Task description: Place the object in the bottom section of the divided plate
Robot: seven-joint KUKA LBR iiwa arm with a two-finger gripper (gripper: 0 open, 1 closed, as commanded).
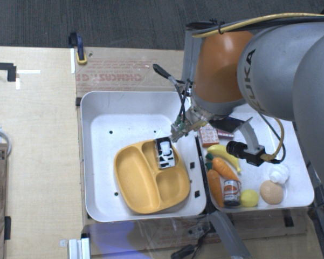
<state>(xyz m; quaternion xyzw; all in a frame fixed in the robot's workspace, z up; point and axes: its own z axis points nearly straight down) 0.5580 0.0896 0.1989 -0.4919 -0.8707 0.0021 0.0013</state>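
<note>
Camera view from above shows two shallow white bins side by side on the bench. The left bin (97, 144) holds a yellow divided plate (145, 185), lying at a slant, with one large section on its left side and two smaller sections on its right. A small black object with white markings (165, 153) rests on the plate's upper right section, near the rim at the plate's top corner. The gripper (179, 127) hangs just above and to the right of that object, close to the wall between the bins; whether its fingers are apart or closed cannot be told, since the wrist and cables crowd that spot. Nothing is visibly held between them. The grey arm with its orange band (221, 63) fills the upper right and covers much of the right bin (299, 196). In that bin lie a banana (222, 153), a carrot (225, 168), a small can (231, 190) with a red label, a yellow lemon (249, 198), a tan egg-like ball (271, 192), a white crumpled item (279, 174) and a small brown box (208, 136) near the gripper
</note>
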